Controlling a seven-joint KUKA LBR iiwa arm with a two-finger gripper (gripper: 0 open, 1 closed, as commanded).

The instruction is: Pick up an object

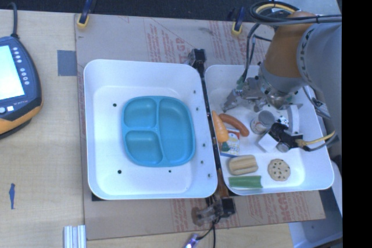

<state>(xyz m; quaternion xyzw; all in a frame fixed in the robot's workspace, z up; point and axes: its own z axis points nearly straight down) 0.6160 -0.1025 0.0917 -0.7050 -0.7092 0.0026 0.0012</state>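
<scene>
Arm over right bin (pixel 322 174); hand (pixel 263 120) low among the items, finger state cannot be told. Hot dog (pixel 233 124), bun (pixel 242 165), cookie (pixel 279 169), green piece (pixel 244 182) lie in that bin. Blue divided plate (pixel 158 130) sits in left bin (pixel 99 142).

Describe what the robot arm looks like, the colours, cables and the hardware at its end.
The arm is thick, rounded and grey, with a broad orange band above the wrist. A yellow-and-black cable loops over its top, and dark thin cables run down its left side. The gripper is a cluster of grey metal parts, with a small black block and a yellow cable trailing off beside it.
</scene>
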